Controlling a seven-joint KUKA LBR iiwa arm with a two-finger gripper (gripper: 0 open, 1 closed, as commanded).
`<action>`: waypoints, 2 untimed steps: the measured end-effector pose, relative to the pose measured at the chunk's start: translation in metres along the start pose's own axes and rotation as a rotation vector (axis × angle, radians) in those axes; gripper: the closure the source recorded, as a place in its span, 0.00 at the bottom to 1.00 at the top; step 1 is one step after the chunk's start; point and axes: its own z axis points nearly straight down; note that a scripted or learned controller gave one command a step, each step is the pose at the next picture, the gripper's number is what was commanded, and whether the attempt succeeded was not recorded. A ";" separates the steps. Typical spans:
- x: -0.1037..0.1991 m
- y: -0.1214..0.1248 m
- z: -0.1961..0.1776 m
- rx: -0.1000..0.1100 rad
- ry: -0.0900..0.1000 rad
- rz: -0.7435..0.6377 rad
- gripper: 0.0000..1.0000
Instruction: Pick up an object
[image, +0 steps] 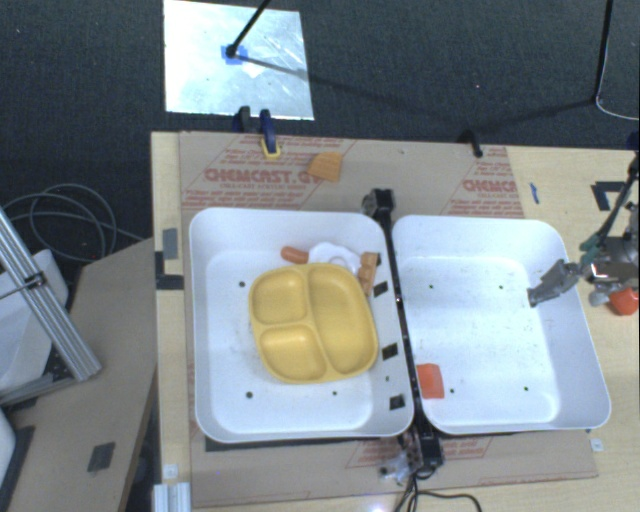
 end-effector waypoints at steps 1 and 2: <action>0.062 -0.001 0.084 0.013 0.011 -0.017 0.00; -0.008 0.001 -0.009 -0.005 0.001 -0.005 0.00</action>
